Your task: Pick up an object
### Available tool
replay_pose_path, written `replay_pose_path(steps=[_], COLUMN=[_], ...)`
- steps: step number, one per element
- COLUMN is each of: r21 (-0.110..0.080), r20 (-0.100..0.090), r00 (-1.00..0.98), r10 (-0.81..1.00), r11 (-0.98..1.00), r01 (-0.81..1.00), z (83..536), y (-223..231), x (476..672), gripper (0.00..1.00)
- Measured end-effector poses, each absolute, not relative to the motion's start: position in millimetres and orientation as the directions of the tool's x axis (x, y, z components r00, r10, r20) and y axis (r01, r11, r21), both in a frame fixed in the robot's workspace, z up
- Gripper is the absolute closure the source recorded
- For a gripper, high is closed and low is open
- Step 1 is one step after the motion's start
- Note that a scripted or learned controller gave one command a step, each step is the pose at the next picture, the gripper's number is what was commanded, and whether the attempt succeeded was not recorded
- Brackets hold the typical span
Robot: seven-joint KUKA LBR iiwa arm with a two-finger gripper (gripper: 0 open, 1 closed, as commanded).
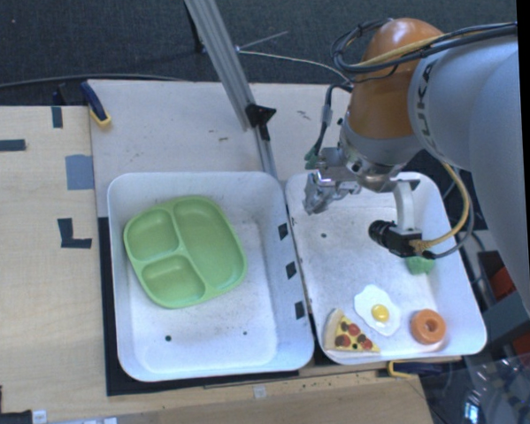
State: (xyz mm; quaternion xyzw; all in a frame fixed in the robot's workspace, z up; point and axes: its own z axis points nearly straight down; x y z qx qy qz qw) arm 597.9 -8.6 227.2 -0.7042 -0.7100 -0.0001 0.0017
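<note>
Gripper (318, 198) over right bin's (338, 247) far left corner; how its jaws stand cannot be told, nothing seen between them. Fried egg (377, 311), pizza slice (349, 332), donut (428, 327) along near edge. Green divided plate (184, 250) in left bin (139, 346).

Bulky grey arm (472, 107) — glossy orange band (391, 76), black cables looped over it — metallic gripper (322, 195).

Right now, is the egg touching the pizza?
Touching. The camera view shows the egg lying against the pizza near the right bin's front edge, their edges meeting with no white floor between them.
</note>
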Motion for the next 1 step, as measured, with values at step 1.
replay_pose_path(steps=[1], r21=[-0.001], r20=[0.002], r00=[-0.008], r10=[1.0], r11=[0.008], r01=[1.0], z=[236.4], y=[49.1], x=[588.6], gripper=[1.0])
